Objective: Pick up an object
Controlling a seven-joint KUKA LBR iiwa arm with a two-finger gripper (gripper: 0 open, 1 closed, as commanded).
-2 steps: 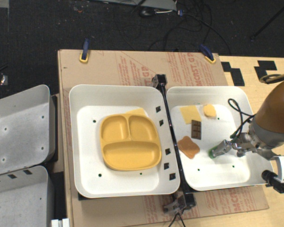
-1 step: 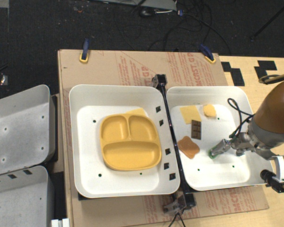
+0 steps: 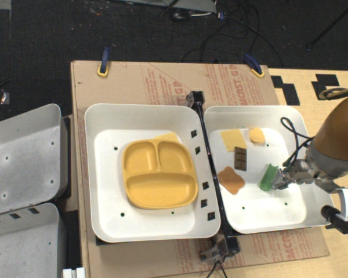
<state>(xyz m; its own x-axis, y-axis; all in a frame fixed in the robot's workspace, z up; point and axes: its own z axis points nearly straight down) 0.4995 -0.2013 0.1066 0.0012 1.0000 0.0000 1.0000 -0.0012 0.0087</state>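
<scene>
The grey arm reaches in over the right bin's right edge, its tool low and touching a green object; whether it pinches it I cannot tell. The object is small, bright green, tilted, near the bin's front right. Farther left lie a brown piece and a dark block.

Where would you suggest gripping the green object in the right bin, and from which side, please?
I'd take the green object across its narrow width, near mid-length, coming down from above. It lies tilted, long axis running from upper right to lower left, so fingers closing across that axis should fit. Its left side faces bare bin floor; the end effector already crowds its right.
</scene>
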